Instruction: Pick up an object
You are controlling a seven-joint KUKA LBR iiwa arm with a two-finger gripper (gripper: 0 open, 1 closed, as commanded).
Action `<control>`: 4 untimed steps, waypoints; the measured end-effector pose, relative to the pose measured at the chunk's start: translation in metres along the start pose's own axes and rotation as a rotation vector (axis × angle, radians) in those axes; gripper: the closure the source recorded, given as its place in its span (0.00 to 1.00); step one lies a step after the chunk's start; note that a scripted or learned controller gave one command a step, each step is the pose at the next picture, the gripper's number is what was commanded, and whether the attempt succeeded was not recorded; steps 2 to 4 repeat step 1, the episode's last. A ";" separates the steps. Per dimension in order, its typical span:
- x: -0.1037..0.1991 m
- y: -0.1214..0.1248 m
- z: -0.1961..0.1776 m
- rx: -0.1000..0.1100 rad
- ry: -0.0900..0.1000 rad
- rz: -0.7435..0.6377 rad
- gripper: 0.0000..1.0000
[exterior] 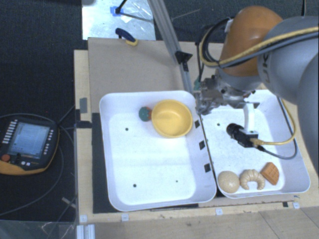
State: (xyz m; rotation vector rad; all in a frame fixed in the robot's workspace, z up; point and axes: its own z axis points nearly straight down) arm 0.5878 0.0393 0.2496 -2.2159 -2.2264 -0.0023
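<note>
Yellow bowl (172,118) sat in the left bin (119,183), the tool (205,103) poised just beside its right rim; we couldn't tell its opening. Next, we judged, descend and grip.

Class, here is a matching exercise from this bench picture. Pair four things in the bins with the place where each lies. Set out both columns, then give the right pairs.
Things:
1. yellow bowl
2. small dark green ball
3. croissant
4. orange waffle piece

Places:
A. left bin, touching the bowl's left side
B. right bin, near-right corner
C. left bin, far-right corner
D. right bin, near edge, between the round bun and the waffle piece

Pairs: 1-C, 2-A, 3-D, 4-B
</note>
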 end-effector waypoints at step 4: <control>0.049 0.015 0.003 0.000 0.000 0.000 1.00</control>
